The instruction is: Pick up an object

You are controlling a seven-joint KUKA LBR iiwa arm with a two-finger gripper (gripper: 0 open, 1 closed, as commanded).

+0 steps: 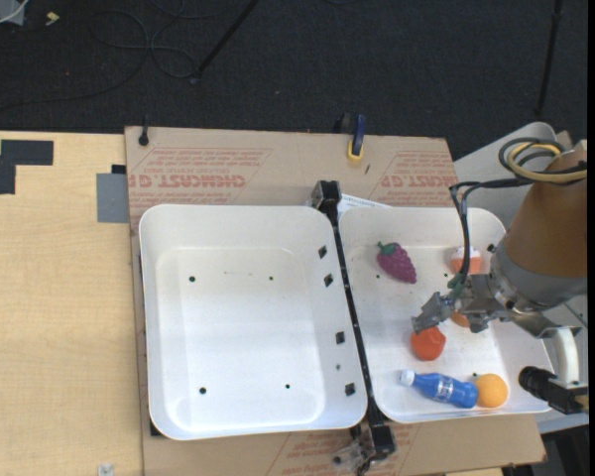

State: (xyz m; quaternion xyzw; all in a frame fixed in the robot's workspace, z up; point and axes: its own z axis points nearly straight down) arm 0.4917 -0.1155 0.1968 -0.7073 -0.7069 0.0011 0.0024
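1. Over the right bin [496, 228] the grey arm [547, 256] reaches in from the right, its tool [434, 316] low above the bin floor; whether its fingers stand apart or together, I cannot tell.
2. Just below the tool lies a red-orange ball [428, 343], apart from it.
3. Nearby lie a purple grape bunch [397, 262], a blue bottle [438, 388] and an orange ball [492, 391].
4. The left bin [159, 296] sits beside it on cardboard [228, 172] over a pale wooden worktop [50, 315]; dark carpet with cables lies beyond.
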